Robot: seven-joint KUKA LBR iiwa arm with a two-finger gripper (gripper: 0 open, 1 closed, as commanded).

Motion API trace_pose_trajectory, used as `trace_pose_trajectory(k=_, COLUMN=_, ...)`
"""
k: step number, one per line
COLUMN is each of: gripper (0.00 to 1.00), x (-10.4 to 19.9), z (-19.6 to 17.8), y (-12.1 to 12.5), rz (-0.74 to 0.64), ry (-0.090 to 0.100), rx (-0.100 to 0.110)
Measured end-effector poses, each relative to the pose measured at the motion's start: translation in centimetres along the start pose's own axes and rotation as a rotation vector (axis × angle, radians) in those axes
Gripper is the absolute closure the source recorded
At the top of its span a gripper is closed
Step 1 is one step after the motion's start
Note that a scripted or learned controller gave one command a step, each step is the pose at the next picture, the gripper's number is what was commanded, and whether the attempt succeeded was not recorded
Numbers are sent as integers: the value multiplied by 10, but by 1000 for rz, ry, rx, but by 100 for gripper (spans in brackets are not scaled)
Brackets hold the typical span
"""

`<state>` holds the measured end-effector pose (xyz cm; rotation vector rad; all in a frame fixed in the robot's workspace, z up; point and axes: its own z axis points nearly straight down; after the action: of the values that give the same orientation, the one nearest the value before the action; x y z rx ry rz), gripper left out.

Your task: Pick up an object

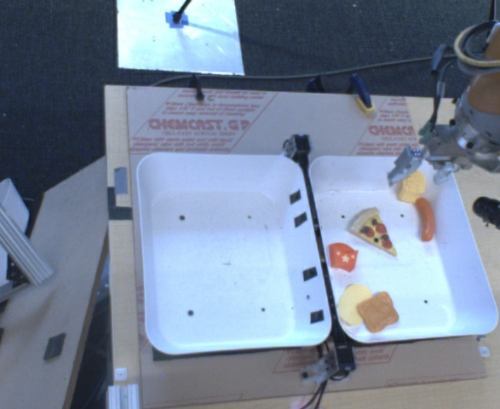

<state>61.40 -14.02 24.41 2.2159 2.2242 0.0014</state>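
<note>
Several toy foods lie in the right bin (471, 288). A yellow piece (412, 188) lies near the bin's far right corner, with an orange-red sausage (425, 219) just beside it. A pizza slice (374, 229), a red piece (343, 256), a pale yellow round (350, 301) and a brown toast (377, 312) lie nearer the middle divider. My gripper (422, 174) hangs over the yellow piece, open, with one grey finger (400, 169) to its left and the other to its right. The yellow piece rests on the bin floor and touches neither finger that I can see.
The left bin (160, 254) sits beside the right one, joined at a black-clipped divider (313, 237). A cable and a blue clamp (363, 94) lie along the board's far edge. The arm's body (488, 100) looms over the right bin's far right corner.
</note>
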Motion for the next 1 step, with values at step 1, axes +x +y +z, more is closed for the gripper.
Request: trace_pose_trajectory(k=1, gripper=0, x=-12, z=153, y=33, rz=-1, ry=2, rx=12)
